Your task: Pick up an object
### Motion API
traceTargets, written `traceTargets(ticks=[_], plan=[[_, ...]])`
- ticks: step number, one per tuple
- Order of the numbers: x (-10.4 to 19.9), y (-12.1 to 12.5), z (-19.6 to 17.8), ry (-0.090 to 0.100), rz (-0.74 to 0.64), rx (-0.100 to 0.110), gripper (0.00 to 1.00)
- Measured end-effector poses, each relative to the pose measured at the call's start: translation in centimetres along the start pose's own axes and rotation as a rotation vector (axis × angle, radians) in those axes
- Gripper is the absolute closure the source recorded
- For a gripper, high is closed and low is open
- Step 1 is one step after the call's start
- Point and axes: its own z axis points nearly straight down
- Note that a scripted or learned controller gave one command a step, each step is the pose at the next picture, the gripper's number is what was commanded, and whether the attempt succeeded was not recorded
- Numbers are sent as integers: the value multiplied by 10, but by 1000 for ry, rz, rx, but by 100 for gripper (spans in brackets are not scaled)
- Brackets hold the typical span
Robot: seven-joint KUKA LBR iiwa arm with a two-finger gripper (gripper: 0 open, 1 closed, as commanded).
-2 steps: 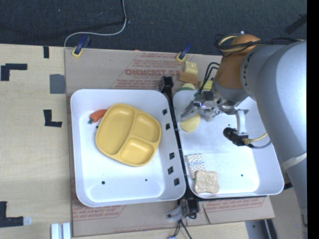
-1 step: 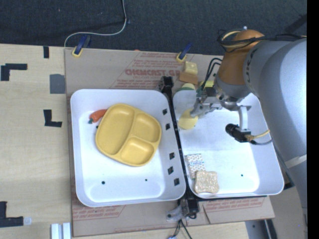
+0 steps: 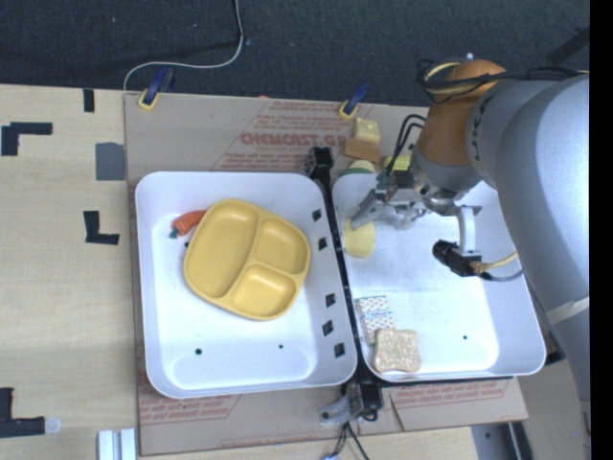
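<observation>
Grey arm [image 3: 541,171], orange band [image 3: 448,130], black cables

A yellow divided plate [image 3: 247,258] and an orange carrot [image 3: 187,222] are seen in the white left bin [image 3: 163,353]; a speckled tan toast slice [image 3: 397,350] is seen in the white right bin [image 3: 488,333].

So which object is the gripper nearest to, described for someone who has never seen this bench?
Start at the right bin, then its upper left corner beside the divider. The gripper hangs there over a pale yellow rounded piece. Unlike the toast slice and speckled packet further down, it is smooth and plain.
</observation>
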Motion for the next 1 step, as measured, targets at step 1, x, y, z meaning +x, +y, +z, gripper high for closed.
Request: traceTargets(ticks=[1], plan=[[4, -19, 13, 0, 3, 5, 0]])
